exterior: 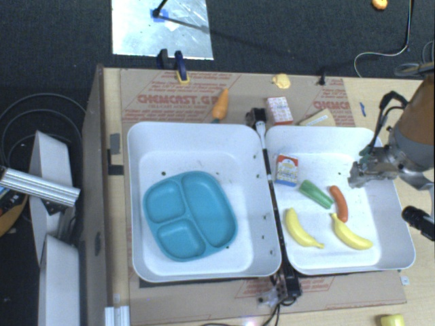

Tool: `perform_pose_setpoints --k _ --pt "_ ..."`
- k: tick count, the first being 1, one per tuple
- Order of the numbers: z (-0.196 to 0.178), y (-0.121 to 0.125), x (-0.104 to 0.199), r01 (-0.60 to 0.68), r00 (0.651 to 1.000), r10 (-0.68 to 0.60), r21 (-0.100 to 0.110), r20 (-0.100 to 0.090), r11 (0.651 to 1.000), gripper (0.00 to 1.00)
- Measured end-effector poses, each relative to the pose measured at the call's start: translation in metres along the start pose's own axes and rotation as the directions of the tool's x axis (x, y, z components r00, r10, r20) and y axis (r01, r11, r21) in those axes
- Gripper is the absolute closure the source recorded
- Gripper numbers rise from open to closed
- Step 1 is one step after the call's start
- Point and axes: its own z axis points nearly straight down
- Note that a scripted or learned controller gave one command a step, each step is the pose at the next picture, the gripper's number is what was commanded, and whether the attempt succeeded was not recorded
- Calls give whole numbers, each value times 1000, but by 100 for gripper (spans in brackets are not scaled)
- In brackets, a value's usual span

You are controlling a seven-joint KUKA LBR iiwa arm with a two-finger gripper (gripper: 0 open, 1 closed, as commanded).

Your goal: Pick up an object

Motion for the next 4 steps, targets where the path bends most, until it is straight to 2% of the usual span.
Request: perform_pose_setpoints --k 1,2,3,4 --pt "7 -3 1 -2 1000 2 13 -4 1000 0" --pt "131 -39 -50 -11 1000 11 21 -5 1000 0" --pt "128 -47 -13 0 1000 0 16 -6 1000 0" --pt "117 -45 -14 0 1000 0 12 -6 1000 100"
